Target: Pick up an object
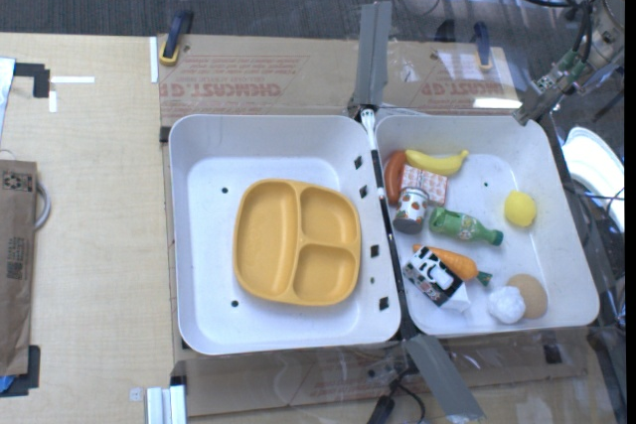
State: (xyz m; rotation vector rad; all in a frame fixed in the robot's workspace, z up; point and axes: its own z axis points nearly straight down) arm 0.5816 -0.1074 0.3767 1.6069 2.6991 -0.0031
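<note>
The right bin (568,213) holds several small items: a banana (435,159), a red and white box (424,182), a small can (410,211), a green bottle (463,226), a lemon (519,209), a carrot (457,262), a black and white carton (433,277), a white ball (506,306) and a tan egg-shaped piece (532,291). My gripper (549,94) hangs at the upper right, above the far right corner of that bin and well apart from all the items. Nothing shows between its tips.
A yellow divided plate (296,241) lies in the middle of the left bin (189,213). Cardboard sheets (258,74) lie behind both bins. Cables and a white disc (594,159) sit just right of the right bin. A brown paper bag (15,253) lies at the far left.
</note>
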